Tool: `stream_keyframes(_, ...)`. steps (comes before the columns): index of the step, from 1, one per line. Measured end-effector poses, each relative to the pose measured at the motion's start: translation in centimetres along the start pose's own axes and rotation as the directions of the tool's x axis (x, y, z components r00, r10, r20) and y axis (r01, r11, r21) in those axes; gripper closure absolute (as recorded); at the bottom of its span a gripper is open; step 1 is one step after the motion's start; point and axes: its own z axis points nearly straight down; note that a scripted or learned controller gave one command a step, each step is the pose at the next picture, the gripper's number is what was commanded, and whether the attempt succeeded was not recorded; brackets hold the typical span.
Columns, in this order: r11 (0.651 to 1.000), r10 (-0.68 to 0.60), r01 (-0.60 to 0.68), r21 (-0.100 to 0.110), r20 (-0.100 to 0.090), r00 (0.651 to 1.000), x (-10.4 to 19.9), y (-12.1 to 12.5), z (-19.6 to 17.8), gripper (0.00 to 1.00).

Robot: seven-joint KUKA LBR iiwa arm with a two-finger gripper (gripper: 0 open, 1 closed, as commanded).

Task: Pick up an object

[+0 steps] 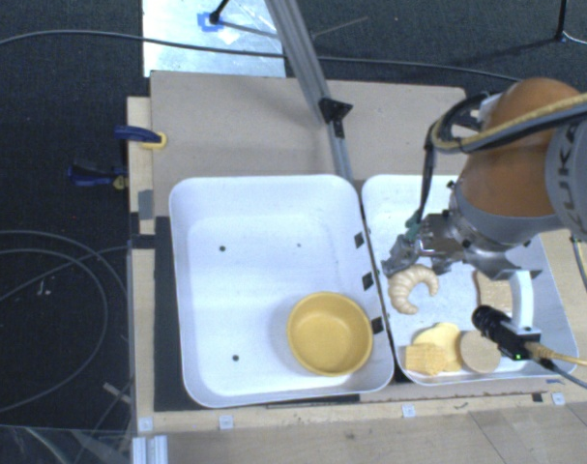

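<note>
1. Hand (416, 249) is low in the right bin (559, 317), just above the croissant (414, 287); can't tell if it's open, closed or gripping anything.
2. Tabletop (235, 124): brown board, carries both white bins side by side.
3. Arm (515, 162): grey with orange band, comes in from the right and covers the far right part of the right bin.
4. Left bin (264, 211): holds a yellow bowl (330, 333), upright, at its near right corner.
5. Croissant lies at the right bin's left side, curved, just near of the hand.
6. Near edge of right bin: yellow sponge-like pieces (436, 348) beside a tan round piece (481, 356).
</note>
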Motion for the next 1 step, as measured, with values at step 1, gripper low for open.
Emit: stream_keyframes(1,1.0,0.001,-0.001,0.001,0.0,1.0,4.95,0.42,0.2,1.0)
